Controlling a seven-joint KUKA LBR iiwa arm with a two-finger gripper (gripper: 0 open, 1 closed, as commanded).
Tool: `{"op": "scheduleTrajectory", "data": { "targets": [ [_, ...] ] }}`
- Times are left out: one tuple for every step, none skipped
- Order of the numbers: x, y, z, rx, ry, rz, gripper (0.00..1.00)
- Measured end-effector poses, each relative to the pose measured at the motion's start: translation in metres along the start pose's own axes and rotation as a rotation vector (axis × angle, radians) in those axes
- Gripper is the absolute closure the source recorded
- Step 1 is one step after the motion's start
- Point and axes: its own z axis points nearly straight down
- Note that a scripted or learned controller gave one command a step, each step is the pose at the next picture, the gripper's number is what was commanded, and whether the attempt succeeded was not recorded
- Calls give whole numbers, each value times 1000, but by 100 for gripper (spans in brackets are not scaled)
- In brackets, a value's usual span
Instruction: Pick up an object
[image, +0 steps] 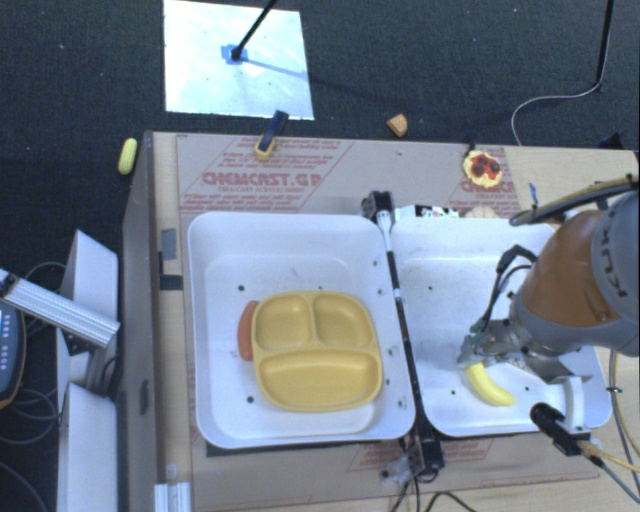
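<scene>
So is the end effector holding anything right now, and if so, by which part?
It cannot be told. The end effector sits low in the right bin, just above the banana, but the view does not show the banana between its fingers.

Yellow divided tray (316, 350) in left bin (215, 330), orange item (245, 331) beside it; gripper (487, 349) just above banana (489, 384) in right bin (450, 300).
</scene>
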Motion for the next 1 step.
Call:
{"op": "scheduleTrajectory", "data": {
  "targets": [
    [49,50,-83,-2,1,-2,100]
  ]
}}
